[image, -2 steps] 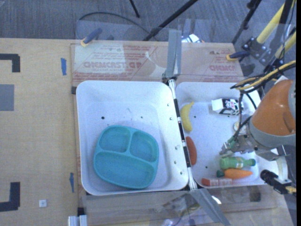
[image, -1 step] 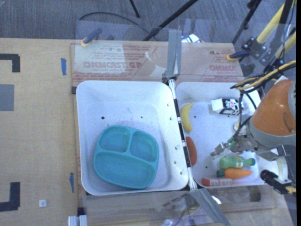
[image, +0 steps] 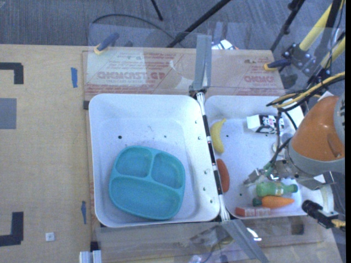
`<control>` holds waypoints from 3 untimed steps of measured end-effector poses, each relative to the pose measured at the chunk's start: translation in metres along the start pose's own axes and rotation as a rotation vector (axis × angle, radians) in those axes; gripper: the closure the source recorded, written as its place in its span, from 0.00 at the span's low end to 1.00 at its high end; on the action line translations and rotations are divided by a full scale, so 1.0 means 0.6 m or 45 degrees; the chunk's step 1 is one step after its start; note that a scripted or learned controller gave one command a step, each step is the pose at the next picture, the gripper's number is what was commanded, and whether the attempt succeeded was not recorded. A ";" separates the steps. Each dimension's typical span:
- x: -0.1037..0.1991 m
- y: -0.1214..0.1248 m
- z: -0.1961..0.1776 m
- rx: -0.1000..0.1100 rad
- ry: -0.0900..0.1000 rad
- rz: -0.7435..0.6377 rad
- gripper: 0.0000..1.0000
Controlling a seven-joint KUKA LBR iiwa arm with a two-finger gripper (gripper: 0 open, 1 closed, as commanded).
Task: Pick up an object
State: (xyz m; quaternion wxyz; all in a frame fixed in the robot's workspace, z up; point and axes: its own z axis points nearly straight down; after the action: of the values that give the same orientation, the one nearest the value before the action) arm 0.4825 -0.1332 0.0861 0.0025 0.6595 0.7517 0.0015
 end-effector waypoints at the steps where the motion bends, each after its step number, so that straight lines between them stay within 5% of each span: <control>1: -0.002 0.002 -0.013 -0.001 0.001 0.002 1.00; 2: 0.039 0.003 -0.179 0.013 0.003 0.040 1.00; 3: 0.064 0.127 -0.188 0.011 0.001 0.030 1.00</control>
State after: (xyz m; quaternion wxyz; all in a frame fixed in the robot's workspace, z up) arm 0.5524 -0.0850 0.1992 -0.0008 0.6683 0.7439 -0.0015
